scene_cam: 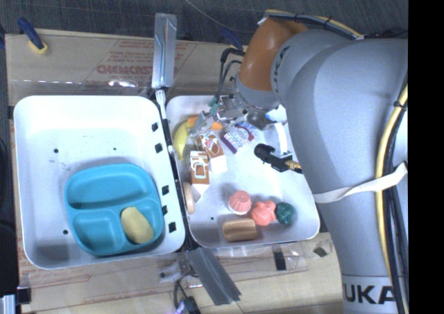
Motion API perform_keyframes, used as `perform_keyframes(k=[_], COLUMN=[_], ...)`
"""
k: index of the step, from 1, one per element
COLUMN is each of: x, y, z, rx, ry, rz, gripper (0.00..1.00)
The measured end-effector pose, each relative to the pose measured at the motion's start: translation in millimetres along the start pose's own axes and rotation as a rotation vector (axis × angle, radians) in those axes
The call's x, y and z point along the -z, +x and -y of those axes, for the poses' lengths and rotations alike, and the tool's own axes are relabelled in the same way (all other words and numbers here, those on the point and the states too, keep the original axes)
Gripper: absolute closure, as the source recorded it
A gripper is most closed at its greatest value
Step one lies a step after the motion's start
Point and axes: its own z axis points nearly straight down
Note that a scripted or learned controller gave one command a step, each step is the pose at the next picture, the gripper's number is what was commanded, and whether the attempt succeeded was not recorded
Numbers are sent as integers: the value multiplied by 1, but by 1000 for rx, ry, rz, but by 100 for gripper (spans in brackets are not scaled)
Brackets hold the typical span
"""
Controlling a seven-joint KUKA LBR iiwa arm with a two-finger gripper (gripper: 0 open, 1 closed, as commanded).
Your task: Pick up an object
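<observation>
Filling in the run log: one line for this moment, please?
arm: over right bin | gripper: low by banana | grasp: unclear | left bin: blue tray

Even, fairly bright light falls from above me, with a cool bluish cast. The left bin (35, 167) is my landmark: its white floor is nearly washed out, with soft grey shadow along its near wall. Right of it, my arm (347, 118) shades the small objects. Behind it, clear film glints. Everything looks slightly soft and grainy.
</observation>
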Motion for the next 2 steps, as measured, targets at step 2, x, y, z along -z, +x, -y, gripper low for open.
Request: perform_keyframes(k=[2], x=[36], y=[-27], z=[18], rx=[87], ry=[3], rz=[-3], gripper=[0])
